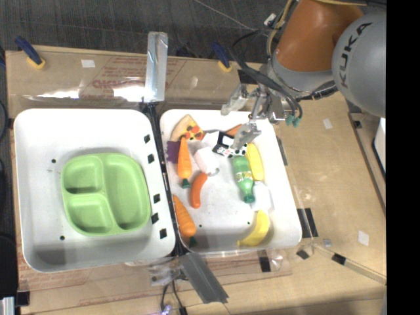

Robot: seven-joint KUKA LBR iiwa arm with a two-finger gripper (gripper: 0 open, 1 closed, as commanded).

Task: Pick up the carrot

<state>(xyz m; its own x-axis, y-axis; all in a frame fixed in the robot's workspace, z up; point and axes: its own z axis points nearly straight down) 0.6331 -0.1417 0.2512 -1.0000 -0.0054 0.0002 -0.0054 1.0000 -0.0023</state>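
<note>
An orange carrot (185,161) lies lengthwise near the left wall of the right bin (279,238), just below a pizza slice (187,128). A second carrot-like orange piece (184,219) rests against the bin's lower left wall. My gripper (247,135) hangs over the upper middle of the right bin, to the right of the upper carrot and apart from it. It is above a black and white item (224,144), with nothing seen in its grasp.
The right bin also holds a reddish sausage (197,188), a green bottle (243,179), a yellow piece (255,161), a banana (258,230), a purple item (172,151) and a white item (207,162). A green divided plate (105,193) sits in the left bin (33,136).
</note>
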